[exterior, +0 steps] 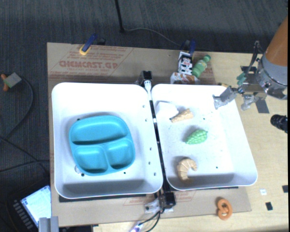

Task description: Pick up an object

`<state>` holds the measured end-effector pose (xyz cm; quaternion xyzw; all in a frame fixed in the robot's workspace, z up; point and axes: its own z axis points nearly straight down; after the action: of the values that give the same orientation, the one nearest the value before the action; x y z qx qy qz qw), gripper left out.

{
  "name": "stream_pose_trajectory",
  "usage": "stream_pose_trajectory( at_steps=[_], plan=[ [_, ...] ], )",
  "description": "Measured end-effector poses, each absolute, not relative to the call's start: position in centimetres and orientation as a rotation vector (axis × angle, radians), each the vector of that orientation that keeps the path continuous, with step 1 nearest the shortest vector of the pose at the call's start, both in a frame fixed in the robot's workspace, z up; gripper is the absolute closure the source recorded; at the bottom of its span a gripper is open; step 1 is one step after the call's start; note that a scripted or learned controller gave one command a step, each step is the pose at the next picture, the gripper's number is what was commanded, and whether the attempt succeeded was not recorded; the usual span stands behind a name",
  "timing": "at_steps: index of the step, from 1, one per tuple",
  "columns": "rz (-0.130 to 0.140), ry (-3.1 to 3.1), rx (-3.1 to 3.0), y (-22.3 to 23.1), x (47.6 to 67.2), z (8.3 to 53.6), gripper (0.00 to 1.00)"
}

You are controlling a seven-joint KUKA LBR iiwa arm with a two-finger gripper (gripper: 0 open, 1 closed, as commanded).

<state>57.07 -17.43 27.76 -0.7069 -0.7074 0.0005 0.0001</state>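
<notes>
Left of the divider (152,115) a blue tray (102,144) fills its bin, while right of it lie a cone (182,115), green piece (196,136) and croissant (186,167), loose for picking; farther right, the gripper (225,95) hovers, grip unclear.

Right bin: tan cone (181,115), green bumpy fruit (196,137), croissant (186,167), apart.

I see the arm (280,47) entering from the right edge, its orange band at the upper right and grey wrist below it. The gripper (227,94) extends leftward, over the far right corner of the right bin (241,129). Nothing is visible between its fingers.
</notes>
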Motion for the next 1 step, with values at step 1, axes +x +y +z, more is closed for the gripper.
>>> stream_pose_trajectory(
  at_steps=[1],
  plan=[
    [0.006, -2.218, -2.219, -19.32, 57.47, 14.28, 0.0]
  ],
)
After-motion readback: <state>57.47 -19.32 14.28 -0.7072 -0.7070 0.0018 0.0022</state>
